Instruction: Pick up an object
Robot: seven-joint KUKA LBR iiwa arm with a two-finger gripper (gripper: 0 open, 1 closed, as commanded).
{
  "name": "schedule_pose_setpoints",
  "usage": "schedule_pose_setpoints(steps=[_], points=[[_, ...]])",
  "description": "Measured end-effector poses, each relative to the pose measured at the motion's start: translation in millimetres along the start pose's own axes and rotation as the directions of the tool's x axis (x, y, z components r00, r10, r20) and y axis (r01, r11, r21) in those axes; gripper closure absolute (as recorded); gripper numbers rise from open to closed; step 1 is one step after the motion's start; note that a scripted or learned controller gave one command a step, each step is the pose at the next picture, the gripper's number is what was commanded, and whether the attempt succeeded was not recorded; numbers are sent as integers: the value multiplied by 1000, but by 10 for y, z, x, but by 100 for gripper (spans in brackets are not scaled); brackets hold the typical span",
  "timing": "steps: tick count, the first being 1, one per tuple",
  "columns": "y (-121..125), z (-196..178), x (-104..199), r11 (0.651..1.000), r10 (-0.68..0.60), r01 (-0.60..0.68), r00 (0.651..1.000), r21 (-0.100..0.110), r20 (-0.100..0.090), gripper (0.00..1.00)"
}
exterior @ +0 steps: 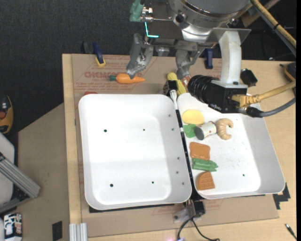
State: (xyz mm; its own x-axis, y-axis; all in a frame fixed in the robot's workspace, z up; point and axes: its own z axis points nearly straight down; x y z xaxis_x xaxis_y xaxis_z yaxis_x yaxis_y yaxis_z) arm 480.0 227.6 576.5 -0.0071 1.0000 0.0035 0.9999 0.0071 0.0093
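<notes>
Two shallow white plastic bins sit side by side on the bench: the left bin (127, 150) is bare, the right bin (244, 160) has toy food crowded along its left wall. The grey arm (207, 14) hangs over the back edge of the bins. Its two-finger gripper (161, 56) has fingers spread wide, nothing between them; the left finger (138, 59) tips close above a small orange plastic carrot (128, 78) lying on the cardboard behind the left bin, contact unclear. In the right bin: a pale yellow lemon-shaped piece (193, 116), a tan croissant (225, 128), an orange waffle-like square (200, 150), a green pea pod (204, 164). To pick well, I'd centre both fingers over one isolated item, come down straight, then close. The carrot is nearest, but it is not centred between the fingers.
</notes>
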Motion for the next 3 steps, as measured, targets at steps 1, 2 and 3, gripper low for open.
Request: schedule_pose_setpoints(steps=[1,2,3], points=[[3,-109,8,1000,-1,1,1000,-4,-2,100],[4,-104,7,1000,-1,1,1000,-3,-1,0],[7,-214,14,1000,-2,2,1000,-7,-3,100]])
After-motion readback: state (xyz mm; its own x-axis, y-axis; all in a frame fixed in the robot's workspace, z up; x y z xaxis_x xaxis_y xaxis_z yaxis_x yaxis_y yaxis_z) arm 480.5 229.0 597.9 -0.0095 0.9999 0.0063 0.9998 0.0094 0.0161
